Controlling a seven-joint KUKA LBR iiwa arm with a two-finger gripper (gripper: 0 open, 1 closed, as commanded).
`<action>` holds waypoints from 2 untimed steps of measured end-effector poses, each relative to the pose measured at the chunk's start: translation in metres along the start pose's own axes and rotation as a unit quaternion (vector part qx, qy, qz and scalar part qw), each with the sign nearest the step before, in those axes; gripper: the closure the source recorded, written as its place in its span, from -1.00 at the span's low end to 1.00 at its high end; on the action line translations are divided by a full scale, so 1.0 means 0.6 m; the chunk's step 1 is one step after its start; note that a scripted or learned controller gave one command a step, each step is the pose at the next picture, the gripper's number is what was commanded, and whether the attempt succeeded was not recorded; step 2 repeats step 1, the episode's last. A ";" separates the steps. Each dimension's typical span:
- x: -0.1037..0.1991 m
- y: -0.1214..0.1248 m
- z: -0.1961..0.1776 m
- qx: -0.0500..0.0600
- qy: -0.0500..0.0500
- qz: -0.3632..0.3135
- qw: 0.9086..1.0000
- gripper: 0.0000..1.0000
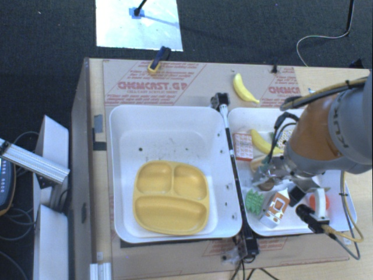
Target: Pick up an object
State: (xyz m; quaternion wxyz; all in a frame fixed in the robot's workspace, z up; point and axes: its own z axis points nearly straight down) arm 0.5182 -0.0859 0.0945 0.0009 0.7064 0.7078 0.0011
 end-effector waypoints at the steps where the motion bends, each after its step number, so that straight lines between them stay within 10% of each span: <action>1: 0.065 0.066 -0.151 0.000 0.000 -0.001 1.000 1.00; 2: 0.065 0.066 -0.151 0.000 0.000 -0.001 1.000 1.00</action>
